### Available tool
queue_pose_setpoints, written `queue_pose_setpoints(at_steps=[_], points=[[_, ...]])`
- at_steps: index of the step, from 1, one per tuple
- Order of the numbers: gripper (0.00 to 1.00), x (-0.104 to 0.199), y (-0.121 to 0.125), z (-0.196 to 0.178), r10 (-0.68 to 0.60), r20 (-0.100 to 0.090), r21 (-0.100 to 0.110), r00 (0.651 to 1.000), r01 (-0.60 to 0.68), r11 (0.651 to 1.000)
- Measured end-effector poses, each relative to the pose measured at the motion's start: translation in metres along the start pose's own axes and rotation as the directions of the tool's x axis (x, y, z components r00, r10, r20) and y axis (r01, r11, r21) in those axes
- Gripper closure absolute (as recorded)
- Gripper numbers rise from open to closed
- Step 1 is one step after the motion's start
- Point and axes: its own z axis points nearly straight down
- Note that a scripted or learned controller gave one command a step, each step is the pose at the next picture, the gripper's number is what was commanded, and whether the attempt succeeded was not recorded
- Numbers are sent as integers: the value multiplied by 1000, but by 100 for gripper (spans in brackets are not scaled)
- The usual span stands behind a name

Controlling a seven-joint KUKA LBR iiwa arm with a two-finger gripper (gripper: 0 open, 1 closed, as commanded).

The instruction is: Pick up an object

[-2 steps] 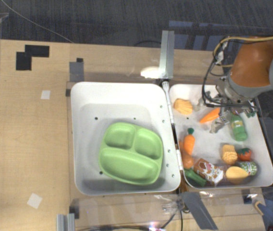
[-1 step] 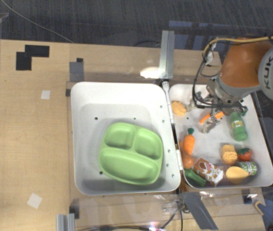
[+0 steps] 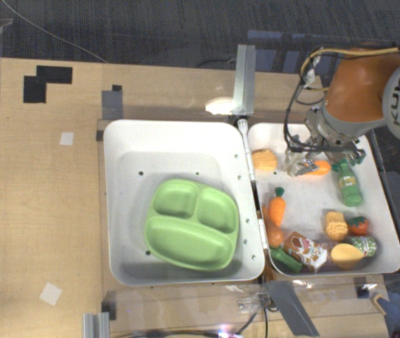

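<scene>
The grey two-finger gripper hangs low over the far end of the right-hand shallow white bin. A small orange toy piece lies just to its right, long axis running left to right; whether the jaws are wide or narrow cannot be told.

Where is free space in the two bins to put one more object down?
Left bin: bare floor behind and left of the green tray. Right bin: a small patch between carrot and green bottle; crowded along its near edge and under the tool.
</scene>
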Motion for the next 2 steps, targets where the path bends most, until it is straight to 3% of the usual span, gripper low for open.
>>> queue_pose_setpoints(at_steps=[1, 2], points=[[100, 12, -28, -189, 110, -4, 2, 994, -110, 994], [100, 75, -64, -172, -161, -16, -10, 987, 161, 987]])
